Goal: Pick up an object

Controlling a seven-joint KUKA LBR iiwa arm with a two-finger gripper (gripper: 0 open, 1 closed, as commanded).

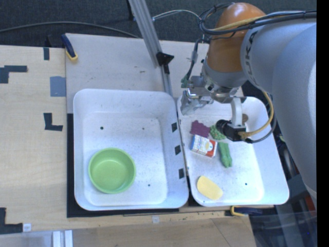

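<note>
Purple block just below hand

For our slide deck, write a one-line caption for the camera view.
KUKA arm's end effector hovers over the right bin of small items; a green bowl sits in the left bin.

Two shallow white bins, the left bin and the right bin, are set side by side, touching, on the tabletop. Dark tape marks are stuck on its pale wooden left part.
</note>
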